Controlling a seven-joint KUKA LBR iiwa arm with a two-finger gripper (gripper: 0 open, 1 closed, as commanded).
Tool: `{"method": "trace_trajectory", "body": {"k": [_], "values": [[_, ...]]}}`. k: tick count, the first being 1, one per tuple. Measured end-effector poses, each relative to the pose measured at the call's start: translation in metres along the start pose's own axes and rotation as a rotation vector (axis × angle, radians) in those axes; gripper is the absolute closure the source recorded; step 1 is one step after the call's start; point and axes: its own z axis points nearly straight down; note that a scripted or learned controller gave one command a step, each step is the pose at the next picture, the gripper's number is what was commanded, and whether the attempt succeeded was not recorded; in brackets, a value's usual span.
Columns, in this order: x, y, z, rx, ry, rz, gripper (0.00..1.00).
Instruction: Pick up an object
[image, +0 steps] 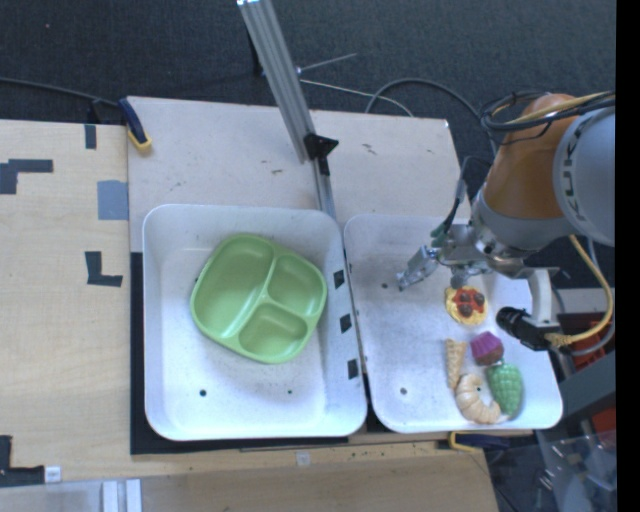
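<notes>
Gripper (412, 272) over the right bin (400, 330) — I can't tell whether it's apart or together, I see nothing held | small pizza toy (466, 305) just right of it | purple piece (487, 348), green toy (506, 388), croissant (478, 400) nearer the corner | green divided plate (259, 297) in the left bin (170, 330)

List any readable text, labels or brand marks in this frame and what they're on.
"KU": dark letters running down the grey arm casing at the right edge; the rest is cut off.
No other writing shows on the bins, the green divided plate, the toy food or the bench.
</notes>
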Motion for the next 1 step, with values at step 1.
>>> {"method": "trace_trajectory", "body": {"k": [1], "values": [[-0.0001,0.0000,-0.0001,0.000,0.000,0.000,0.00]]}}
